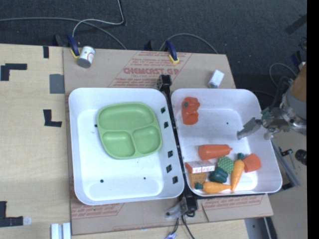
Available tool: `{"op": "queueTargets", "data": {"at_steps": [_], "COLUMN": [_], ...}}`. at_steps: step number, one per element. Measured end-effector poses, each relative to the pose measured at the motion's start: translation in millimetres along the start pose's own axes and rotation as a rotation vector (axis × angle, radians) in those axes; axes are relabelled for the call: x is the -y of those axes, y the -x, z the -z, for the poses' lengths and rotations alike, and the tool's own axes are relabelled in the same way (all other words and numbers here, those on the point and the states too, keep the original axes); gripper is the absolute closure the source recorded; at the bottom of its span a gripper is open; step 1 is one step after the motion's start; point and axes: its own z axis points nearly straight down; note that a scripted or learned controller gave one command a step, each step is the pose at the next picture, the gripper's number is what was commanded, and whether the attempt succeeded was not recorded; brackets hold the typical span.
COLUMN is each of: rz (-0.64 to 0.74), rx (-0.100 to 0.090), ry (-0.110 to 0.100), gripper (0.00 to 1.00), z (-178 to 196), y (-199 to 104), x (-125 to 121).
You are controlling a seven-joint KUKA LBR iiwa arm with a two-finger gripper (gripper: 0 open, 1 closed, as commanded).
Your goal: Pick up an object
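Shows a brown printed cardboard sheet [144, 68] on a pale wooden bench [30, 183], pinned at 12 o'clock by two blue clamps [74, 46] [172, 52]. Carries a left white bin [79, 148] and a right white bin [224, 101], touching along the middle, joined there by a black clip [164, 81]. Holds a small silver cylinder [86, 56] at 11 o'clock, just beside the first clamp, and a small white cube [216, 77] at 1 o'clock. Bears black tape marks [50, 117] at 9 o'clock. Trails a thin cable [119, 14] over dark carpet [224, 14] at 12 o'clock.

red print reading "chemcast" runs upside-down across the brown cardboard sheet [149, 71] under the bins; smaller lines unreadable.
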Motion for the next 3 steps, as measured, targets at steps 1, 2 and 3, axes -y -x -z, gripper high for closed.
{"op": "queueTargets", "data": {"at_steps": [1,2,3], "rz": [0.001,0.0,0.002], "rx": [-0.001,0.0,0.002], "ry": [-0.002,0.003,0.007], "gripper": [0.0,0.0,0.0], "z": [-77.1,-140.1,-140.0], "y": [-72.0,-97.9,-106.2], "x": [25.5,-16.7,-80.4]}}
